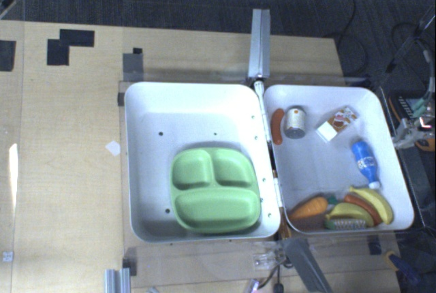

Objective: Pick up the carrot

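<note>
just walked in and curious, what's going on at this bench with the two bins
Nothing is being handled at this moment. The carrot lies untouched in the near left corner of the right bin, beside a banana and other toy food. That bin also holds a blue bottle, a metal can, a sausage and a small carton. A green divided plate sits in the left bin.

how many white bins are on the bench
2. The left bin holds a green tray; the right bin, touching it, holds the carrot and other items.
</note>
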Robot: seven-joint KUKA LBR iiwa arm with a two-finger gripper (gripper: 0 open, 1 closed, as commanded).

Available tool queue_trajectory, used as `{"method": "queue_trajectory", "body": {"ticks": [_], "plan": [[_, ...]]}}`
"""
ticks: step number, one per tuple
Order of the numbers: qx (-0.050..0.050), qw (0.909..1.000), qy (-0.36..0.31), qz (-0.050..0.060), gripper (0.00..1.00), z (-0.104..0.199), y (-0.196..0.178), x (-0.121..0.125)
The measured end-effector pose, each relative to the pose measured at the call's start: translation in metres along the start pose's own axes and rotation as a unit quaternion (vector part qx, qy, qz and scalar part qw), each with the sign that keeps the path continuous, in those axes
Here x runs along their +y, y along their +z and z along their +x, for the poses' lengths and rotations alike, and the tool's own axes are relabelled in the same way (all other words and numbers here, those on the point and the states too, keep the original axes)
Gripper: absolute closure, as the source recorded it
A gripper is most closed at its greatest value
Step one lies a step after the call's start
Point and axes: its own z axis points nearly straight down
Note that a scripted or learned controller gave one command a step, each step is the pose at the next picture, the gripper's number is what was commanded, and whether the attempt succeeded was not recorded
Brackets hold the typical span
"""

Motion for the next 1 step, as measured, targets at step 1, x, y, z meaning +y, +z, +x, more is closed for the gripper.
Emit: {"method": "queue_trajectory", "body": {"ticks": [1], "plan": [[-0.001,1.0,-0.005,0.0,1.0,0.0009,-0.0086,0.003]]}}
